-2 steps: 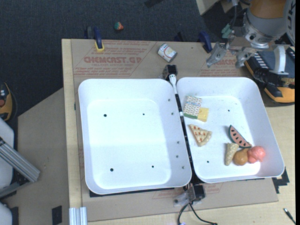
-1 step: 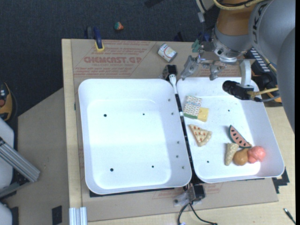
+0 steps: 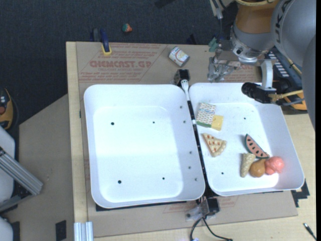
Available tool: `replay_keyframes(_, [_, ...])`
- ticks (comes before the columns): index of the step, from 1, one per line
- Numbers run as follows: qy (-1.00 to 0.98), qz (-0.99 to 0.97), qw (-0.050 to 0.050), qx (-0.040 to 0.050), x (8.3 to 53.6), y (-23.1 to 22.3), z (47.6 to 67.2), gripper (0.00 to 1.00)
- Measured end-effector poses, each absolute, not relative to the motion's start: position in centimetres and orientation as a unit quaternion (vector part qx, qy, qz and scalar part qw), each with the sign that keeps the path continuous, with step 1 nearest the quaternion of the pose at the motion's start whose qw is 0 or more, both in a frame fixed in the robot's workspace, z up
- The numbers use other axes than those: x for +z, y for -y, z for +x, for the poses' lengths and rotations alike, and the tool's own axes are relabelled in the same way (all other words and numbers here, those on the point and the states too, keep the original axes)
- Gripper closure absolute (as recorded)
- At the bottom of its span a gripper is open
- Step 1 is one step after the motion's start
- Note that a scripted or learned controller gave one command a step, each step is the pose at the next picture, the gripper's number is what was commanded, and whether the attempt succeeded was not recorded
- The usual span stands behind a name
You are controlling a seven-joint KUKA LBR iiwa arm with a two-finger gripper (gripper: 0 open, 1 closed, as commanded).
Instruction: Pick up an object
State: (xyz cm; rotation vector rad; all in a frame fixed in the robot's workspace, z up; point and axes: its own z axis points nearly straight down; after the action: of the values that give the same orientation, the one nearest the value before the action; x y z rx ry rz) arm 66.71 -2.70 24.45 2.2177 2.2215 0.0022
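Note:
My gripper (image 3: pixel 219 73) hangs above the far rim of the right bin (image 3: pixel 281 119), with nothing seen between its fingers. Inside that bin lie a pale checked packet (image 3: pixel 205 113) with a yellow cube (image 3: pixel 217 122) beside it, a waffle-patterned pizza slice (image 3: pixel 214 144), a watermelon slice (image 3: pixel 254 145), a tan cone-shaped piece (image 3: pixel 247 164), an orange ball (image 3: pixel 258 168) and a pink piece (image 3: pixel 274 164). All of them lie nearer the camera than the gripper.
The left bin (image 3: pixel 100 134) stands beside the right one. A small white box (image 3: pixel 178 56) rests on the cardboard behind the bins. A blue and yellow clamp (image 3: pixel 105 41) holds the board's far edge. A small coloured ball (image 3: pixel 127 28) lies on the dark floor beyond.

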Motion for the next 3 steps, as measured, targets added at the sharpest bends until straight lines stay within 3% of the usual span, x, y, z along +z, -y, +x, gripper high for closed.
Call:
replay_keyframes(1, [-0.71,0.704,0.007,0.0086,40.4,-3.5,66.8,1.0])
replay_keyframes(2, [-0.708,0.706,0.008,0.0078,54.7,-3.0,66.6,1.0])
replay_keyframes(3, [-0.709,0.705,-0.005,-0.0044,42.0,-9.0,66.5,1.0])
